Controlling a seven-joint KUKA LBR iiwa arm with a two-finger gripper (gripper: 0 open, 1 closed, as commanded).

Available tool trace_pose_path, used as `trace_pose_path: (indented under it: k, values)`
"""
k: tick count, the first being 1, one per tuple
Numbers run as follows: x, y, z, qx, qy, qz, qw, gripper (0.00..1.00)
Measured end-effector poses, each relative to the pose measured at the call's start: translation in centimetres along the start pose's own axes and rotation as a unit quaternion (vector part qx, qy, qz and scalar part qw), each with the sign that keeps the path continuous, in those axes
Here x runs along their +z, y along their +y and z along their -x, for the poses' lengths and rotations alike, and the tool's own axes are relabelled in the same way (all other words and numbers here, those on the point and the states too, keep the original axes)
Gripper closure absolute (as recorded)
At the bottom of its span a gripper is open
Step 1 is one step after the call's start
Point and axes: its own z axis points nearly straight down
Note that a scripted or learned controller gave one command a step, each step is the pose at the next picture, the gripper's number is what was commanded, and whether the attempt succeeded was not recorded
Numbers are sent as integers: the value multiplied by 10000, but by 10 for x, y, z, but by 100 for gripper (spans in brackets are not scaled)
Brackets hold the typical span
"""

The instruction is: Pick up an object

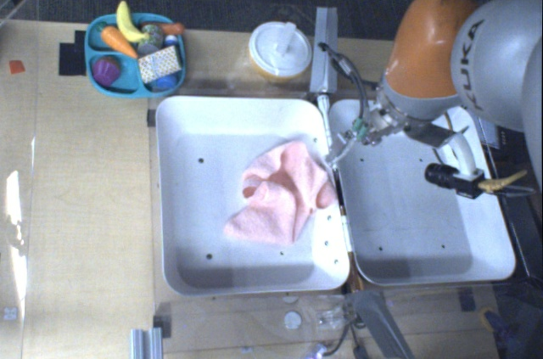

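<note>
A crumpled pink cloth (pixel 276 198) lies in the left white bin (pixel 195 179), toward its right side, and its right edge reaches the wall between the two bins. My gripper (pixel 338 154) hangs low over that dividing wall, just above and to the right of the cloth's upper right corner. It points down and left from the orange-banded wrist (pixel 424 52). I cannot make out whether it touches the cloth. The right white bin (pixel 424 230) lies beneath the arm.
A blue divided tray (pixel 134 53) with toy food, among it a banana and a carrot, sits on the bench at the back left. A white lidded cup (pixel 280 50) stands behind the left bin. A metal post (pixel 321 52) rises behind the bins' shared wall.
</note>
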Motion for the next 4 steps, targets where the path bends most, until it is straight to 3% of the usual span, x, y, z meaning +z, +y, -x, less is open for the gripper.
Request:
trace_pose_path:
  k: [1,2,3,4]
  values:
    - [2,-4,-91,-184,19,-25,9998,0]
    - [3,46,-40,1171,7,-28,9931,0]
    - [3,57,-89,-213,18,-29,9998,0]
    - [91,43,-112,-1805,20,-6,9836,0]
